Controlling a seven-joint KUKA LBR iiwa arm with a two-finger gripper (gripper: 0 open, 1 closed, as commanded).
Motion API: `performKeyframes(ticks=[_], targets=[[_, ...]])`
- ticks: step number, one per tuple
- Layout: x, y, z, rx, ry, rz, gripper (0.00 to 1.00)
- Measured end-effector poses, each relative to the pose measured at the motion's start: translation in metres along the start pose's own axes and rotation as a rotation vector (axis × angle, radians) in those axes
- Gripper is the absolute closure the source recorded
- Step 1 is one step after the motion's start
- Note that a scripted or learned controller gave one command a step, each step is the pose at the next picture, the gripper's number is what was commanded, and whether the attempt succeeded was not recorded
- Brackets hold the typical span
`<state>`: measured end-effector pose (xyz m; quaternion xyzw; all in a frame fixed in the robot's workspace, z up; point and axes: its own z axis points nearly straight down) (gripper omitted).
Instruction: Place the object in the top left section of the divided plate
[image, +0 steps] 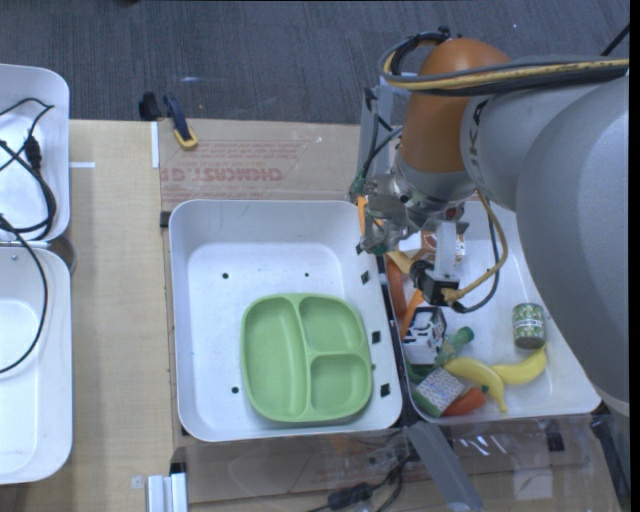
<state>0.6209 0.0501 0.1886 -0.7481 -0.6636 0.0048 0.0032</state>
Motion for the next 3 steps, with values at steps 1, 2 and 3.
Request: performKeyframes(ticks=[1,2,3], targets=[[0.055,-0.086,-0.024,-0.007,0.000,-0.112,1.00],[0.055,-0.085,-0.024,-0.007,0.000,-0.111,0.00],[-0.020,-0.139,-0.135,-0.009,0.000,0.154,0.00]])
